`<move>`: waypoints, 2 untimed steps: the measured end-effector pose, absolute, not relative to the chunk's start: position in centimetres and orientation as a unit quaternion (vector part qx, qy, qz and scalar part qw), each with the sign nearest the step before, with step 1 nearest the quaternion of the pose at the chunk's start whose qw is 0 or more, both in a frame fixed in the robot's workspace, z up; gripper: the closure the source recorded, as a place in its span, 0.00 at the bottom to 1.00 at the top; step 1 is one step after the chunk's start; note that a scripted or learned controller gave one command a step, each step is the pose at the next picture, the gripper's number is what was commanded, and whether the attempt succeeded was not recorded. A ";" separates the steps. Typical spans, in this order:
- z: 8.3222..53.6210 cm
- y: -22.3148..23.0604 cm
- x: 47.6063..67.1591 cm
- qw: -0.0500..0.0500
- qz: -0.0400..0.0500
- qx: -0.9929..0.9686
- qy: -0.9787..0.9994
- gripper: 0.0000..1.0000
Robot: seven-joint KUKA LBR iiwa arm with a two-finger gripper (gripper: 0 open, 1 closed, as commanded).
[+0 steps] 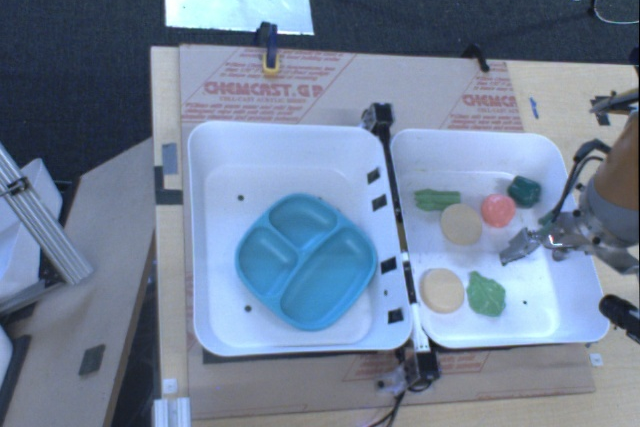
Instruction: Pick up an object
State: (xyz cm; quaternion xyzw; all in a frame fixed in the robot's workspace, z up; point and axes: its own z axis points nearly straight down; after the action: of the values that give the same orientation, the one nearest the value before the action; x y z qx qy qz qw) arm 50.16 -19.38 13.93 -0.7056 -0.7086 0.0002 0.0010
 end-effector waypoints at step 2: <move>10.0 -19.4 50.3 -0.001 -0.001 -0.706 -0.708 1.00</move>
State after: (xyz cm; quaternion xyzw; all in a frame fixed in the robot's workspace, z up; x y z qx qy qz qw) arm 50.30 -19.40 10.03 -0.7064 -0.7078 -0.0007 -0.0015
